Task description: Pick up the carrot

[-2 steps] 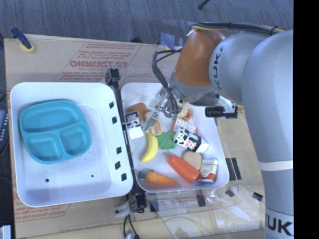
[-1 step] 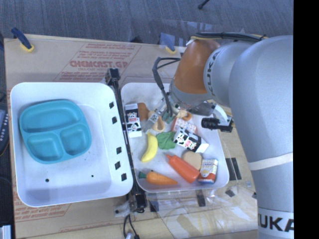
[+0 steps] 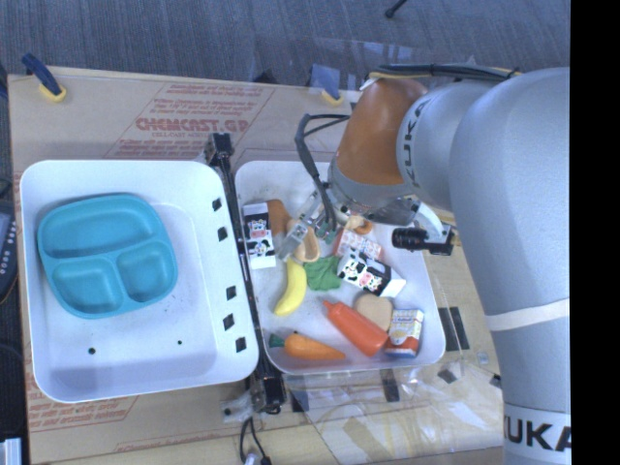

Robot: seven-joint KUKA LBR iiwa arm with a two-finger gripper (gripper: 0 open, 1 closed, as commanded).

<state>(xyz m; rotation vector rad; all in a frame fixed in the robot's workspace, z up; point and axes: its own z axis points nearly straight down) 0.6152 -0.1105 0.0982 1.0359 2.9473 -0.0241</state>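
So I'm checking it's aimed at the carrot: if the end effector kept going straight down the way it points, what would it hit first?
Probably the hot dog bun right beneath the end effector, not the carrot, which lies near the bin's front edge. Depth is hard to judge.

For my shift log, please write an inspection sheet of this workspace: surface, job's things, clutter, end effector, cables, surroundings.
Surface: cardboard-covered bench with two white bins; left bin holds a blue tray.
Job's things: carrot lies at the near edge of the right bin, untouched.
Clutter: banana, orange bottle, cow-print carton, small can, green item, more small packs.
End effector: end effector low over the bin's far part, away from the carrot; finger state unclear.
Cables: black cable at the wrist; wires below the bins.
Surroundings: grey carpet; blue-yellow clamp.
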